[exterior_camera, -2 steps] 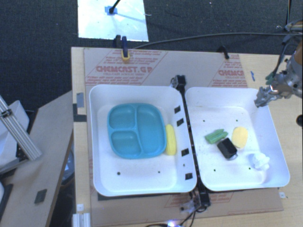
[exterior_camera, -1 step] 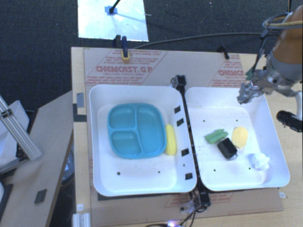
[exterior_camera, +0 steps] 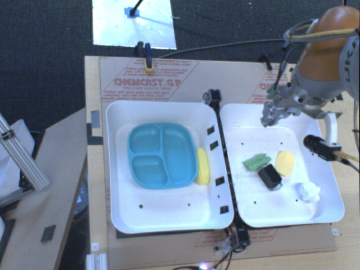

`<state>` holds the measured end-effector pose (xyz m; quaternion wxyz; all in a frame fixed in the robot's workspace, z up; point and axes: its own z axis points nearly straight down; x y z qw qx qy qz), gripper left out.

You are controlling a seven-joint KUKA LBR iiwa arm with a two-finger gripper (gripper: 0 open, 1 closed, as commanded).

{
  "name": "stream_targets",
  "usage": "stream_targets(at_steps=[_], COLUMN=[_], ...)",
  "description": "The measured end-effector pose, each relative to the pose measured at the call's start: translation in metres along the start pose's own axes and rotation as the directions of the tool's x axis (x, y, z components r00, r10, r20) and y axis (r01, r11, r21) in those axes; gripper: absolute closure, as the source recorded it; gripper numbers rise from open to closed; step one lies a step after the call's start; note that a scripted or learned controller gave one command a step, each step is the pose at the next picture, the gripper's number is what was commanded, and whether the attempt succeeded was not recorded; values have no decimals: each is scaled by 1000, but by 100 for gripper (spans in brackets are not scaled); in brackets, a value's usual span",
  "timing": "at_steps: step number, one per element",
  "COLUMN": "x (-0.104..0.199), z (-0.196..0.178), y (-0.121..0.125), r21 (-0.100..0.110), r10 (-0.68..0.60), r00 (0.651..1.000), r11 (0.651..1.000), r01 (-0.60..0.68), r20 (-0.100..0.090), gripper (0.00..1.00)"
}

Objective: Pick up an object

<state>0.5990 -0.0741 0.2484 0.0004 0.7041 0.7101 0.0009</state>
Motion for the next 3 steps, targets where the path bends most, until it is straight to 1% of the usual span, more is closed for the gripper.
stream_targets(at_steps=[2, 3], x=[109, 163], z=[25, 14], y=[-3, 0], r21=[1, -1], r10=[-1, -1], r00=[1000, 1000], r11=[1000, 1000], r01=[1, 1], r20=[-1, -1], gripper=[100, 100])
